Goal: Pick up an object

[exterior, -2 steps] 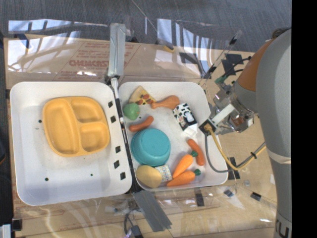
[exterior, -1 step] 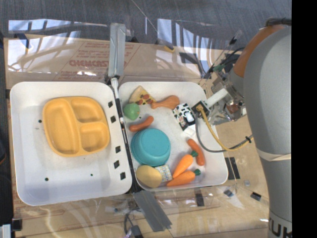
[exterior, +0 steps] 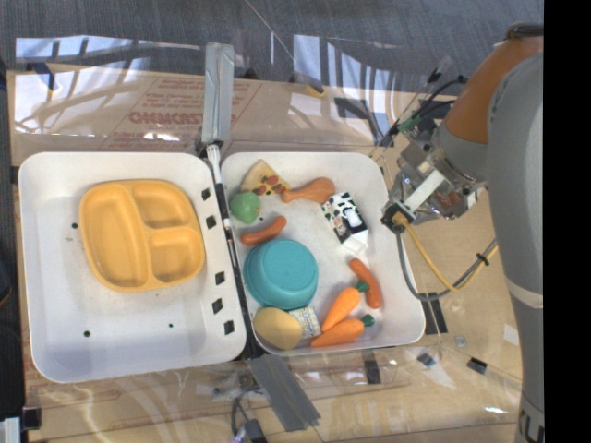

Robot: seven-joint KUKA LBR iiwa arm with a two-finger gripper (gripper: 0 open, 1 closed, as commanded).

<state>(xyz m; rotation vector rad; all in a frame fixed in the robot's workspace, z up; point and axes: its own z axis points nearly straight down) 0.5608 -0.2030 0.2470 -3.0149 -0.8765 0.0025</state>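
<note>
Camera view, bottom of frame first: two carrots (exterior: 343, 319) lay packed against the teal bowl (exterior: 281, 272) in the right bin (exterior: 314, 166), with a cow-print carton (exterior: 343, 216) just above them. At upper right, the gripper (exterior: 427, 197) hung over that bin's right rim with nothing seen in it. Open or closed, I couldn't tell. The danger, I'd say: the pieces sat so crowded that a descent might clip the rim or shove a neighbour aside.

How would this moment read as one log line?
gripper: outside right bin | teal bowl: right bin | yellow tray: left bin
</note>
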